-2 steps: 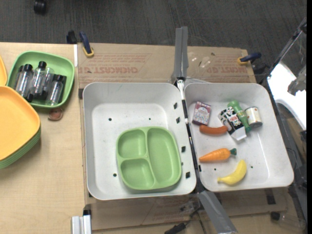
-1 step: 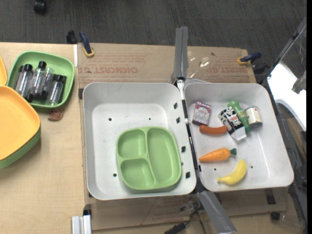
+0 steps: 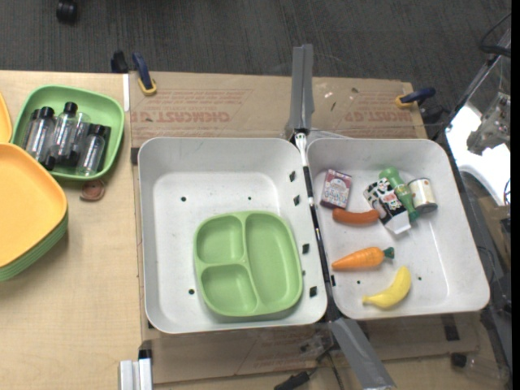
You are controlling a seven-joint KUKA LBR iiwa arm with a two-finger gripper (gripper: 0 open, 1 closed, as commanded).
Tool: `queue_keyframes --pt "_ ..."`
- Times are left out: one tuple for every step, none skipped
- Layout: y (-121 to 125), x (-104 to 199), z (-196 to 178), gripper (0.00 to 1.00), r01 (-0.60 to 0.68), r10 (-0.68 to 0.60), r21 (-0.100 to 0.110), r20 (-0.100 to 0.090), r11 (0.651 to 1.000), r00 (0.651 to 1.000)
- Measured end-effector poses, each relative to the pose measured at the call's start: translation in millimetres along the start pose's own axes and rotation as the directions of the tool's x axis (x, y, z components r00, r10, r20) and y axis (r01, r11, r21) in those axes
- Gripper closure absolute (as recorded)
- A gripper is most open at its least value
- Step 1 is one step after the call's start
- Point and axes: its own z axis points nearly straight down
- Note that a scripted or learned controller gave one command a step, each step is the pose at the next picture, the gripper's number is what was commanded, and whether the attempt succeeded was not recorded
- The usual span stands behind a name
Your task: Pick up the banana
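The yellow banana (image 3: 388, 290) lies in the right white bin (image 3: 455, 242), near its front edge, curved with its tip pointing up and to the right. It lies free, with nothing touching it. An orange carrot (image 3: 361, 258) sits just behind it, a small gap apart.
Further back in the right bin are a red sausage (image 3: 355, 215), a small box (image 3: 336, 188), a cow-patterned carton (image 3: 387, 200), a green bottle (image 3: 396, 181) and a can (image 3: 422, 195). The left bin (image 3: 162, 218) holds a green divided plate (image 3: 248, 262). At far left stand a tray of bottles (image 3: 69, 132) and orange plates (image 3: 24, 210).
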Motion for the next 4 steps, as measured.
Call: queue_keyframes --pt "12 -29 37 1.00 0.206 -0.206 0.000 0.002 0.978 0.978" --pt "6 -16 -1 1.00 0.566 -0.566 0.001 0.005 0.825 0.825" --pt "15 -39 37 1.00 0.766 -0.766 -0.001 0.003 0.643 0.643" --pt "23 -60 21 1.00 0.957 -0.957 0.003 0.005 0.289 0.289"
